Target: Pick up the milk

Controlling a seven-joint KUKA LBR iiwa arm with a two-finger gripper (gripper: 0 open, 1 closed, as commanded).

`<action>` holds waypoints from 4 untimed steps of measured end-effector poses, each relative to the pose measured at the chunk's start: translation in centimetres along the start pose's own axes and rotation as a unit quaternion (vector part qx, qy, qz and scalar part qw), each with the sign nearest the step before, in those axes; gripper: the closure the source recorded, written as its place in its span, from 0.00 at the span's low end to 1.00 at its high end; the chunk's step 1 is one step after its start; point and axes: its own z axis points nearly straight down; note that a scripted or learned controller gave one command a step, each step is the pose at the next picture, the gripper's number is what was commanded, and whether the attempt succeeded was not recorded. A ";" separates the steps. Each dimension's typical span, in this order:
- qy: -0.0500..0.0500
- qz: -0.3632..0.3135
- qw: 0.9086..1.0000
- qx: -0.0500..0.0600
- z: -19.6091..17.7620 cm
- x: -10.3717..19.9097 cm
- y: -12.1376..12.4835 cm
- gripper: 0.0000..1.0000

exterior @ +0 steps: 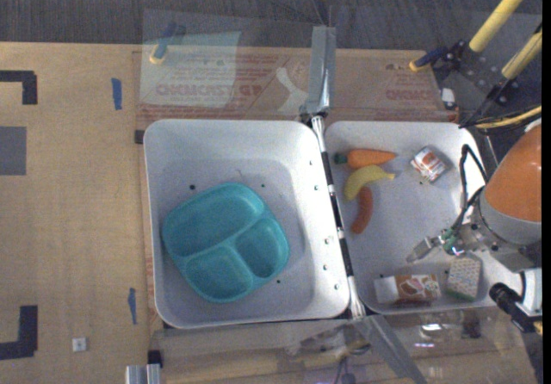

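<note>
Camera view: milk carton [409, 288] flat at right bin's [392, 227] front edge, just left of and below gripper [443, 242]; jaw state impossible to tell. Same bin: carrot [371, 157], banana [367, 180], sausage [362, 208], wrapped packet [429, 164], sponge [464, 277]. Left bin [185, 145]: teal divided tray [225, 241].

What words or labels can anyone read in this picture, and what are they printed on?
Red print on the cardboard sheet behind the bins: mirrored and blurred, not surely readable.
Red print on the cardboard strip behind the right bin: also reversed, too blurred.
Milk carton: picture label, lettering too small.
Small packet: print too small.
Nothing else carries text.
</note>
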 end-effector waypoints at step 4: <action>0.000 0.062 0.998 0.002 -5.7 0.8 0.0 0.00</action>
